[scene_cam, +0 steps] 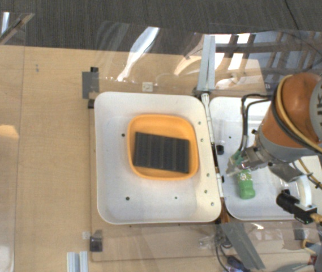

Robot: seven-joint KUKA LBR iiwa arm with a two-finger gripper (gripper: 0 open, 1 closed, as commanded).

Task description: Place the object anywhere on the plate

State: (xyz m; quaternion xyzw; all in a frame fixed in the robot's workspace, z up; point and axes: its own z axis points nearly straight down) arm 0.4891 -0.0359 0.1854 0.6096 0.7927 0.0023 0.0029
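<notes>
Grey and orange, the arm (pixel 296 115) enters from the right and hangs over the right bin (pixel 228 205). We locate the gripper (pixel 244 162) low over that bin's left half, close to the divider between the two bins. Its tip is crowded by cables and a bracket, so we cannot tell how far it is open, nor whether it has hold of anything.

Directly below the gripper tip we note a small green object (pixel 246 186) lying on the floor of the right bin, near its front edge and toward its left wall. The object's upper end sits right at the gripper tip; whether the two touch we cannot tell. Its lower end lies clear on the white floor.

A black fitting (pixel 295 206) on the arm's side overhangs the front right corner of the same bin.

Across the divider, the left bin (pixel 112 197) carries an orange plate (pixel 133 130) roughly at its centre, slightly toward the back edge. A dark ribbed rectangular pad (pixel 162 152) lies inside the plate, covering most of its floor. Both bins rest on a wooden bench (pixel 36 152), with a clear glossy sheet (pixel 2 84) over its left part.
</notes>
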